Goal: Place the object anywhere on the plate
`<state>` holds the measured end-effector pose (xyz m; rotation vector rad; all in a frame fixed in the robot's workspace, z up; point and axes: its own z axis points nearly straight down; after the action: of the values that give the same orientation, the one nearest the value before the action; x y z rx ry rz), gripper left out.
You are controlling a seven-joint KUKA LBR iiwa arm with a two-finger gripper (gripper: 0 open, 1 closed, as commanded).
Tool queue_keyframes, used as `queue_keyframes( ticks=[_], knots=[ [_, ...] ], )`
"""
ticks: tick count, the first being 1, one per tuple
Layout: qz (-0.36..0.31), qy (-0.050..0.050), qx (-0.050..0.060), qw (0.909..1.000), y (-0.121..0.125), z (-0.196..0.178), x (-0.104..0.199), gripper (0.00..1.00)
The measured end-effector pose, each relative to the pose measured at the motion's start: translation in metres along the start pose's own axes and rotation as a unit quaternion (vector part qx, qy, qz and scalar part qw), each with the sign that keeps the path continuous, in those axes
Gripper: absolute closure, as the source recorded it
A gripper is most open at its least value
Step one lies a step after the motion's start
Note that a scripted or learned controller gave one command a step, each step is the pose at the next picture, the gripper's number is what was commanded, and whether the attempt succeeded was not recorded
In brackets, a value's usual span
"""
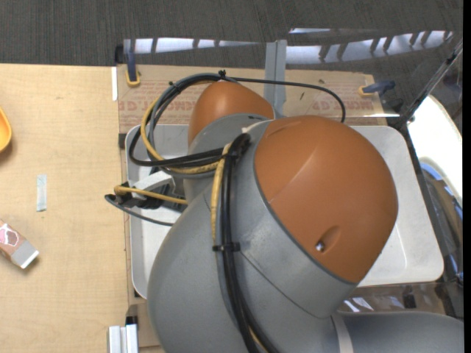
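My grey arm [221, 271], with its large orange joint cap [324, 190], reaches from the lower right across both bins. A second orange cap [221, 105] sits further back over the left bin [133, 241]. Black and yellow cables [158, 157] loop around the wrist end above that bin's left side. The arm's body covers nearly all of the left bin's floor, and whatever lies under it is hidden.
The right bin [416, 219] shows a bare white strip of floor along its right side. On the wooden bench to the left lie an orange item [4, 131], a small grey strip [41, 193] and a pink-and-white packet [16, 245]. Blue clamps [132, 70] hold cardboard behind the bins.
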<state>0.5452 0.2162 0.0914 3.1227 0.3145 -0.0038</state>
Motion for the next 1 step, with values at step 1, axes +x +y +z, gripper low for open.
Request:
queue_keyframes(
  ticks=[1],
  knots=[
    [0.002,0.0,0.0,1.0,0.0237,-0.1588,-0.0509,0.0]
  ],
)
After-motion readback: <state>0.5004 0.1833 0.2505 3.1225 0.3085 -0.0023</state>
